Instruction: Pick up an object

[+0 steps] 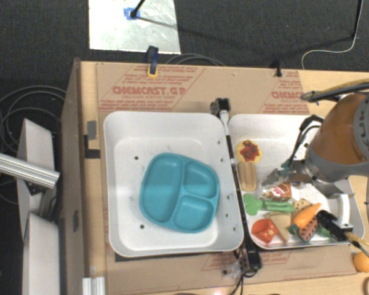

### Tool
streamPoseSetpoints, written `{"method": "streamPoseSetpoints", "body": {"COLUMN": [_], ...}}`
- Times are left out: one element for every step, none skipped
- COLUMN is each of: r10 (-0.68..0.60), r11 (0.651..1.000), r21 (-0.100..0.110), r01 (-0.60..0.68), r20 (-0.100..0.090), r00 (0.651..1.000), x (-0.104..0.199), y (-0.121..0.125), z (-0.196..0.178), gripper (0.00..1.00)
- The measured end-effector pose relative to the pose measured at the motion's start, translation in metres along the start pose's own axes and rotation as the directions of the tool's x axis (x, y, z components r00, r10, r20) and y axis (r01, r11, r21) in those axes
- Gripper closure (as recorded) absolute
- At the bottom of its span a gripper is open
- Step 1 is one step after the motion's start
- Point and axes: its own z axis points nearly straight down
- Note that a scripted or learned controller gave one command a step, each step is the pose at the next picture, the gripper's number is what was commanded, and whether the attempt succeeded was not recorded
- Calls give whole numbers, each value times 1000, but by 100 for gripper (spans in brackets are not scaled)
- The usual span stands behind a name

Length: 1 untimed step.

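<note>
Arm (347, 137) reaches in over the right bin (277, 123), wrist low above the toy pile. Pincer (281, 176) sits at the pile's upper edge; whether it is released or clenched cannot be told, and nothing is plainly seen between its tips. Judged: pick not yet made, approach or descent stage only.

Candidates, relative to pincer:
- small packet with red and brown print (278, 193), just below, nearest thing.
- green toy piece (252, 204), below and toward the left bin.
- orange carrot-like toy (305, 216), below, toward the arm side.
- red cup-like toy (265, 230), further below, near the bin's front wall.
- tan block (248, 176) with a yellow-and-red toy (249, 151) above it, beside the pincer on the divider side.

Left bin (126, 131) holds a blue divided plate (179, 191), well apart from the pincer.

Left to do: close on one item, lift clear.
</note>
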Motion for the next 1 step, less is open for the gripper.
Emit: {"method": "streamPoseSetpoints", "body": {"r10": [-2], "r11": [1000], "r21": [-7], "r01": [2], "r20": [3], "r00": [1000], "x": [1], "y": [-2], "z": [1], "gripper": [0]}}
